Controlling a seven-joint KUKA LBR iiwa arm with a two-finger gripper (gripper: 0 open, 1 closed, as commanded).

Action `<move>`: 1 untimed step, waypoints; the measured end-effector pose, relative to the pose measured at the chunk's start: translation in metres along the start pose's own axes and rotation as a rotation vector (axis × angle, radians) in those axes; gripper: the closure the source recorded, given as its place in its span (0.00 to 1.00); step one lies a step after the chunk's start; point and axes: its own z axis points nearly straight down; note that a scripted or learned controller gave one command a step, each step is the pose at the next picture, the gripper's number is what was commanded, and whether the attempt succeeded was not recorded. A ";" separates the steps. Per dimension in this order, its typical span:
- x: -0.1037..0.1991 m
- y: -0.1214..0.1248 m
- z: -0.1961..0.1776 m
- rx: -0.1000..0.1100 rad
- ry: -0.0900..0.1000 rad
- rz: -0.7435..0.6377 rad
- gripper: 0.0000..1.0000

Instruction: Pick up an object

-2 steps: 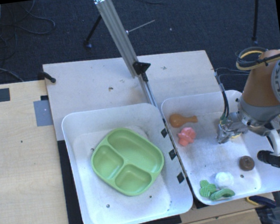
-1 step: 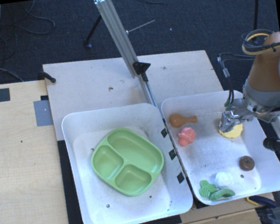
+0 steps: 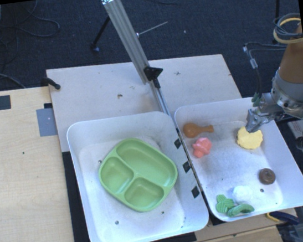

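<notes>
The green toy (image 3: 233, 206) lies nearest, while the pincer (image 3: 253, 121), grip unclear, touches the yellow lump's (image 3: 250, 139) edge and could slip off.

Yellow lumpy object (image 3: 250, 139) lies flat, just under and touching the gripper (image 3: 253, 122) tip; pink piece (image 3: 201, 147) and brown drumstick-like toy (image 3: 196, 130) lie well left of it.

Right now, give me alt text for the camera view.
The gripper sits at the yellow object in the right bin, which also holds orange, pink, brown and green pieces. A green divided tray lies in the left bin.
</notes>
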 end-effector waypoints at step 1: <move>0.046 0.000 -0.012 0.006 0.002 -0.002 1.00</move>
